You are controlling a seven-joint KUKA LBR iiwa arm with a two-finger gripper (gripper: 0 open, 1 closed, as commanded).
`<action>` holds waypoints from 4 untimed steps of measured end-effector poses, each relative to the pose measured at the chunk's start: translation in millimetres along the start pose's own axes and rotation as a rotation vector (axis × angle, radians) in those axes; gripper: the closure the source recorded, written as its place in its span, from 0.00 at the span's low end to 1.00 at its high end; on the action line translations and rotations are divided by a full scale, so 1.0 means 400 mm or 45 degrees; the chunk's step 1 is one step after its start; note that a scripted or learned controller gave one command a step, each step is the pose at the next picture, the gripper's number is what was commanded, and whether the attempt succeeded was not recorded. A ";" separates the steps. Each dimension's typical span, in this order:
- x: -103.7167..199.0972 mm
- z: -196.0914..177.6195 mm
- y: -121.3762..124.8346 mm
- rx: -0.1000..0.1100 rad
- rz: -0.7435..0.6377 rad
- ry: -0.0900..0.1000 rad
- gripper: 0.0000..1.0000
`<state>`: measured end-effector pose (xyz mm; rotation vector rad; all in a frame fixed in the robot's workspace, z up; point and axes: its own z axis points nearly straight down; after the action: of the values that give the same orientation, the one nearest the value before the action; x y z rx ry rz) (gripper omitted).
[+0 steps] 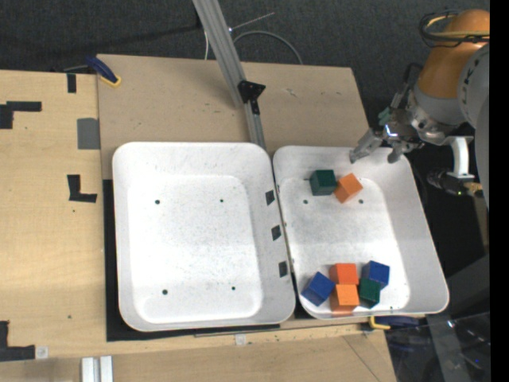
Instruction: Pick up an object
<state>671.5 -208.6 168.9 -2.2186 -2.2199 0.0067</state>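
Worktop's right white bin (413, 213) holds all small cubes, claw (372, 148) spread apart over its far edge, nothing grasped yet.

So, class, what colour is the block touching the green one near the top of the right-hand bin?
Orange block, seen in the camera view.

Arm (453, 62) is seen entering from the right, orange band uppermost, wrist angled down and to the left. Gripper (374, 150) is held low at the upper right, its two fingers spread apart, nothing between them.
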 end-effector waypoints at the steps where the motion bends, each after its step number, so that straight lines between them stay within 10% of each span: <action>1: 0.008 0.112 0.010 0.000 -0.003 0.001 0.00; 2: 0.009 0.078 0.013 -0.005 -0.005 -0.002 1.00; 4: 0.004 -0.150 0.008 -0.012 -0.002 0.000 1.00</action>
<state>674.9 -206.9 228.7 -2.2221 -2.2264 -0.0037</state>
